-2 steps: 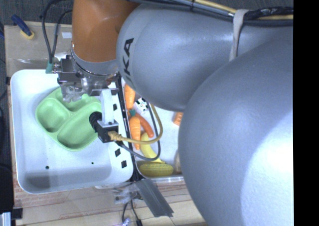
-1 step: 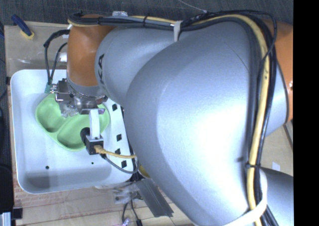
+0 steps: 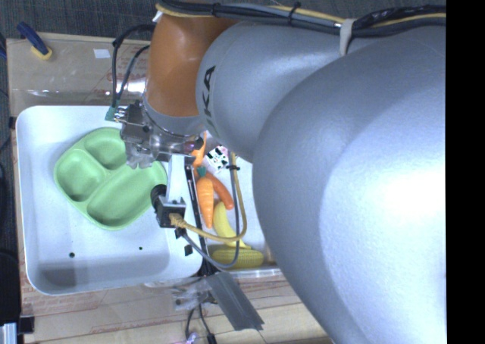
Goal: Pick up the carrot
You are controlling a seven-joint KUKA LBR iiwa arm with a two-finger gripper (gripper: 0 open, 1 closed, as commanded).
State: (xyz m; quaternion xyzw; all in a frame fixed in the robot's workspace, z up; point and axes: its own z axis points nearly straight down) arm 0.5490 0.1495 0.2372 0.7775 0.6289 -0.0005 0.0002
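I see the gripper over the green tray (its grasp I cannot tell); the carrot lies in the right bin.

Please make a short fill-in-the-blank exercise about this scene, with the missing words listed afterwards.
1. The divided plate in the left bin has the colour ____.
2. The carrot lies in the ____ bin.
3. Beside the carrot lies a yellow ____.
4. The arm's band is ____.

Missing words: green; right; banana; orange
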